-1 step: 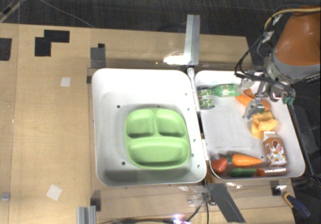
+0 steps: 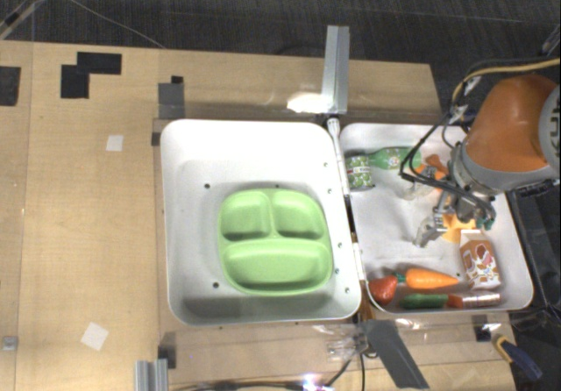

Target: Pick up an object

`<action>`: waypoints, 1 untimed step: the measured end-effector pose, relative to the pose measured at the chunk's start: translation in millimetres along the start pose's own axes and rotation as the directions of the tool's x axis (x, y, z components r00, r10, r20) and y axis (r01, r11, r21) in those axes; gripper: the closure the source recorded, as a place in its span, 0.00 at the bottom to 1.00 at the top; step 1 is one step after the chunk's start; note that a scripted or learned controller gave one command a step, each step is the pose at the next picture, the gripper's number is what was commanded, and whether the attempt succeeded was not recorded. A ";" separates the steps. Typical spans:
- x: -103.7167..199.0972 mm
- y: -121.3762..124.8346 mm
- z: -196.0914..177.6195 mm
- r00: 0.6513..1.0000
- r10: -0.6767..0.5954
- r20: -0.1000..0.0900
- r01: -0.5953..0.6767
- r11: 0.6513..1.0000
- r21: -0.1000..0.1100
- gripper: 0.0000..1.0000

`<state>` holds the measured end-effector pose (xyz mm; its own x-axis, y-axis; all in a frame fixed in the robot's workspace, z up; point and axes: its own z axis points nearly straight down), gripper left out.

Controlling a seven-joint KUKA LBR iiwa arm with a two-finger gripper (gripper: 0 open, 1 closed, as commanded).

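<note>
Fingers: the gripper [image 2: 431, 231] hangs low in the right bin [image 2: 386, 240], over its white floor; whether the fingers [image 2: 426, 235] are apart or together I cannot tell, and nothing shows between them.
Task's thing: none chosen yet by the look of it; nearest is a small orange piece [image 2: 452, 224] just beside the fingers, half under the wrist.
Progress: judged from this, the arm is down at picking height but no object is lifted; the grasp and the lift are left.
Near things: a ketchup bottle [image 2: 479, 263] to the right; a carrot [image 2: 428, 278], a tomato [image 2: 382, 288] and a green pepper [image 2: 422, 300] along the near wall; a green bottle [image 2: 375, 161] at the far wall.
In the way: the arm's own cables and wrist hide the spot.
Further out: the left bin [image 2: 188, 205] holds a green divided plate [image 2: 274, 240]; both bins sit on the desk [image 2: 79, 231].
</note>
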<state>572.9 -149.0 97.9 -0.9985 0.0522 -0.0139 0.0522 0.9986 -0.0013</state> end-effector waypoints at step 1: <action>61.4 -34.7 6.2 0.997 -0.073 0.004 0.073 0.997 0.003 0.00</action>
<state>509.8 -180.5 90.9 -0.9996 -0.0212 -0.0182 -0.0211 0.9998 -0.0057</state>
